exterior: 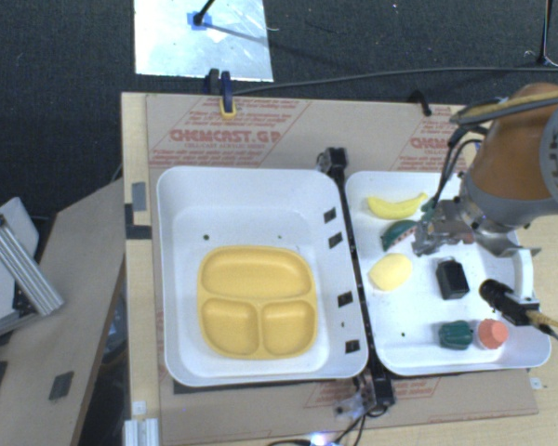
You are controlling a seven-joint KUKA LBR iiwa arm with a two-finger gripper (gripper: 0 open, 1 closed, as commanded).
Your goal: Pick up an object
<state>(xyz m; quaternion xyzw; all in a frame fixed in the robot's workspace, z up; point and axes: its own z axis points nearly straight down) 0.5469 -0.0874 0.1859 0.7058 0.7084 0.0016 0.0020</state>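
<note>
Cardboard sheeting [260, 128] covers the bench beneath two white bins, with dark carpet [56, 63] and a foil-like square [200, 26] beyond.

Near edge of the right bin [539, 347]: a dark green object [456, 334] touching an orange-pink one [491, 334]. Mid-bin: a black block [451, 279] and a pale yellow lump [391, 271]. Farther back: a teal object [397, 235], partly hidden, and a yellow banana [397, 206].

The gripper [434, 237] sits low, just beside the teal object; whether its fingers are apart or together cannot be told, and no object shows between them.

Recommended procedure, as a judgement: centre over one isolated target, such as the black block, descend vertically, close, then lift clear of the wall.

The left bin [181, 193] holds a yellow divided tray [257, 301].
</note>
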